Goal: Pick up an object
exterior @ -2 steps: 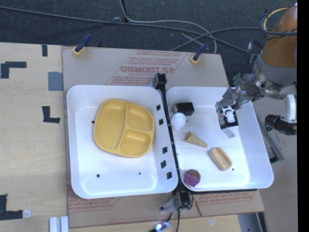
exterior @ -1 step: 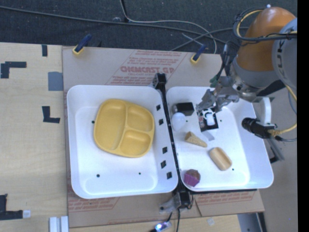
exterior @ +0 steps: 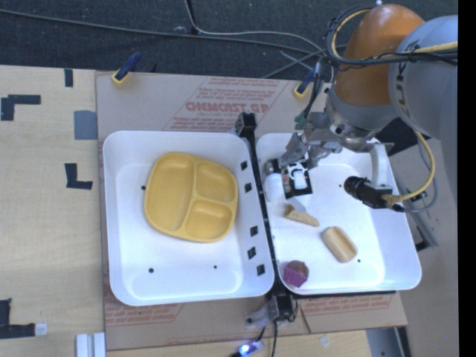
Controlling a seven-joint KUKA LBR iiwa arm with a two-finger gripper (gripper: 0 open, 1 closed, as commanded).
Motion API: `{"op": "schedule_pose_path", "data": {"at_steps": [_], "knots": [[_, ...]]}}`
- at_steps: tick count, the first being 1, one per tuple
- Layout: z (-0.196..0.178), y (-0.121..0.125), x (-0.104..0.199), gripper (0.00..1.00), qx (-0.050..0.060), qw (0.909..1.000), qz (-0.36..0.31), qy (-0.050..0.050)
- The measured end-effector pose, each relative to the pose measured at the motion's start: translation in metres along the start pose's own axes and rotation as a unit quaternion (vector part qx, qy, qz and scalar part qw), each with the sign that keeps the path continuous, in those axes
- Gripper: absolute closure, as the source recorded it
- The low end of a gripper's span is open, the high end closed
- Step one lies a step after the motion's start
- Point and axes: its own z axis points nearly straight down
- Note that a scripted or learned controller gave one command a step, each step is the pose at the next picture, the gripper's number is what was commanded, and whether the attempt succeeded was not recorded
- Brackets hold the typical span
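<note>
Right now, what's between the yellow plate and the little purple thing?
In the camera view, the black divider where the two bins meet lies between the yellow plate and the purple thing, plus bare white bin floor.

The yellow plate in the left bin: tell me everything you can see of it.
The yellow divided plate looks like smooth moulded plastic, with rounded corners and three shallow compartments, one large and two smaller. It lies flat and face up on the floor of the left bin, turned at a slight angle. Nothing rests in it or touches it.
</note>
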Motion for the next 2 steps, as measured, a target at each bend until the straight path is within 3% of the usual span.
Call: {"op": "schedule_pose_path", "data": {"at_steps": [1, 2], "knots": [[0.015, -0.007, 0.052, 1.00, 0.001, 1.0000, 0.001, 0.000], [0.013, 0.003, 0.108, 1.00, 0.000, 1.0000, -0.001, 0.000]]}}
